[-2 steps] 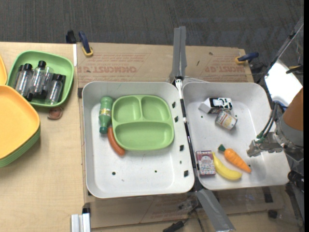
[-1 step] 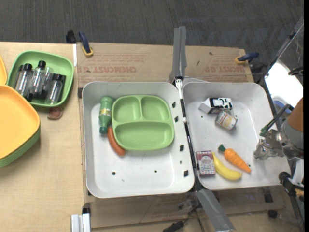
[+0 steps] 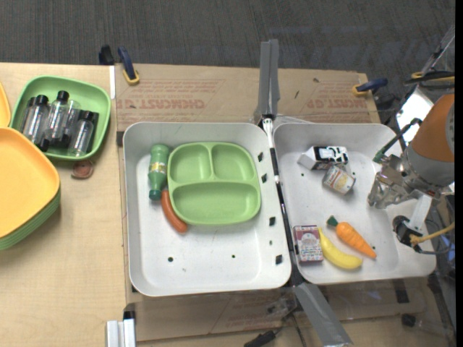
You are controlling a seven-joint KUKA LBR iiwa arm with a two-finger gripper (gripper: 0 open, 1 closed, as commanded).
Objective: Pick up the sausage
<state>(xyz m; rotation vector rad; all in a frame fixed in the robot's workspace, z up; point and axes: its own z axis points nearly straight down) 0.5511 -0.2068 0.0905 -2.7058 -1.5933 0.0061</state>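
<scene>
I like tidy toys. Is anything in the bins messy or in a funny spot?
Nothing is spilled or broken. The sausage looks a bit odd: it lies slanted in the left bin, tucked against the green plate's corner below the green bottle. The gripper is over the right bin, away from it.

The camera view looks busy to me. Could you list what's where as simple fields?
left bin: green divided plate, green bottle, sausage lying against the plate's left edge
right bin: carrot, banana, small red box, small can, black-and-white toy
claw: above the right bin's right side, far from the sausage
bench, left: green tray of dark bottles, orange plates
</scene>
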